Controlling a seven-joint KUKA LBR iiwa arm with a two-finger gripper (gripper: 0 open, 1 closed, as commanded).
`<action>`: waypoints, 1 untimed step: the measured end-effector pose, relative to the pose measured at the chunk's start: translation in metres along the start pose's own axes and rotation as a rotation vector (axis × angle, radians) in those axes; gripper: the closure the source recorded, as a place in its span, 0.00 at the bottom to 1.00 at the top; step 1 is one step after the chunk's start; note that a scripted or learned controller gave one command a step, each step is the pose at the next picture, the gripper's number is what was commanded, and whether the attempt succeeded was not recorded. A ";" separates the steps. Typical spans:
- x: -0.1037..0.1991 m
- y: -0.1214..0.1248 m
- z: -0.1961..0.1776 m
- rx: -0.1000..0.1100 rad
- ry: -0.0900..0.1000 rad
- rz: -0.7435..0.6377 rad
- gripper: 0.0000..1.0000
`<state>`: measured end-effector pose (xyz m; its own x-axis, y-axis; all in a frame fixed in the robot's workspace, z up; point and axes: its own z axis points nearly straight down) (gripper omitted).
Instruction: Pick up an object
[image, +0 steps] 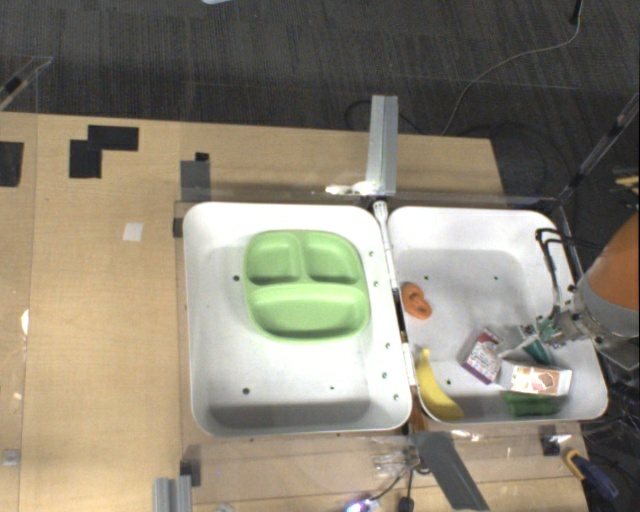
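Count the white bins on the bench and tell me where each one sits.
2. The left bin holds a green divided plate. The right bin sits directly beside it, holding a banana, a small orange object and some packages.

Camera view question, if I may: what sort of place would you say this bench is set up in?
Probably a robotics lab's grasping test station. Two white bins sit side by side on a wooden bench, one holding a green divided tray, the other small items like a banana, with the arm's gripper reaching in.
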<state>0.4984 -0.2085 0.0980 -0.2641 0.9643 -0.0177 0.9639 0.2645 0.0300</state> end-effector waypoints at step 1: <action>0.004 -0.007 -0.040 0.027 0.015 0.059 0.00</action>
<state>0.4890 -0.2057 0.1382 -0.2071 0.9783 -0.0018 0.9783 0.2071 0.0035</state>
